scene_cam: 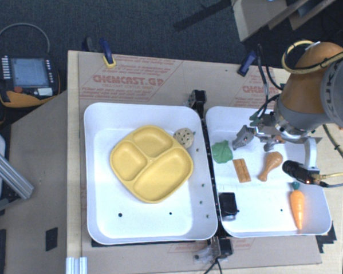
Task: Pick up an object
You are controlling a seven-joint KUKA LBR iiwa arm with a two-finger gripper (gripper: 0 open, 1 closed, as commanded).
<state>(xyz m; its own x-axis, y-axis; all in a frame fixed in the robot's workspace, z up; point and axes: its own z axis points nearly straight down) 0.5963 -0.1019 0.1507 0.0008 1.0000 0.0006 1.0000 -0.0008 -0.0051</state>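
Observation:
In the right bin (270,222) lie a green leafy piece (221,151), a brown wafer (242,170), a tan drumstick (270,165), an orange carrot (297,208) and a small black block (227,203). My gripper (257,141) hangs over the upper part of this bin, between the green piece and the drumstick. It is open, its two grey fingers (242,137) spread apart with nothing between them. The drumstick's thick end lies just below the right finger.
The left bin (101,158) holds a yellow divided plate (151,170) and a speckled cookie (184,137) at the plate's upper right edge. A black ridge (207,164) separates the two bins. The arm's orange band (309,75) rises at the upper right.

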